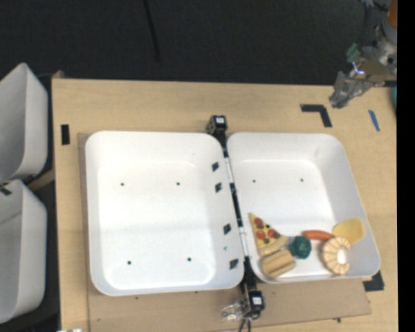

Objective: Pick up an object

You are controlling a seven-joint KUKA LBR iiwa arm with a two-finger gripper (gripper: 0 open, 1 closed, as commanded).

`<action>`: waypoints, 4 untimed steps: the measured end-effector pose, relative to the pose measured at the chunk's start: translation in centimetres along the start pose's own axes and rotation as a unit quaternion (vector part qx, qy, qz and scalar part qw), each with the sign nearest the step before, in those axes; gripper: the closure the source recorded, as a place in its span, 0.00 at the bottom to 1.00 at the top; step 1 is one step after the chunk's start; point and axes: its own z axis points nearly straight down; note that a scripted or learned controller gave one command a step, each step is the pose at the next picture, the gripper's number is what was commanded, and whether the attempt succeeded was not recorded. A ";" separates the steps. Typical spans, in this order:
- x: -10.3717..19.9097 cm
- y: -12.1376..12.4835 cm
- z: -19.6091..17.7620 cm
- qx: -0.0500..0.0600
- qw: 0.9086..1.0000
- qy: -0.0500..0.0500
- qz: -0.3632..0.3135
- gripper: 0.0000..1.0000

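Your gripper [342,94] sits at about 2 o'clock in the camera view, above the bare bench [277,102] and outside both bins, just past the far right corner of the right bin [290,151]. You cannot tell how it is set from this slant; nothing shows in it.

The things you could pick all lie well apart from the gripper, down at 5 o'clock, bunched in the near end of the right bin. From the gripper they lie toward 6 o'clock, across most of that bin's bare floor.

Going along the cluster: the pizza slice [265,233] lies nearest the divider between the bins, its point toward 11 o'clock. Just at its 5 o'clock side, touching or nearly so, is a tan bread-like piece [277,263] against the near wall. At 3 o'clock of the pizza slice sits a small teal object [300,247], with a thin orange-red piece [318,235] just beyond its 1 o'clock side. A round tan and white object [336,255] rests at 3 o'clock of the teal one, and a flat yellow piece [349,230] lies at its 1 o'clock, close to the right wall.

The left bin [152,151] shows you its white floor with a few small dark dots.
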 end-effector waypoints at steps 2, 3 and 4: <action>-2.3 0.0 -0.3 0.000 1.000 -0.001 0.001 1.00; 0.3 0.0 -1.4 0.000 1.000 0.000 0.000 1.00; -2.4 0.0 -0.9 0.000 1.000 -0.001 0.002 1.00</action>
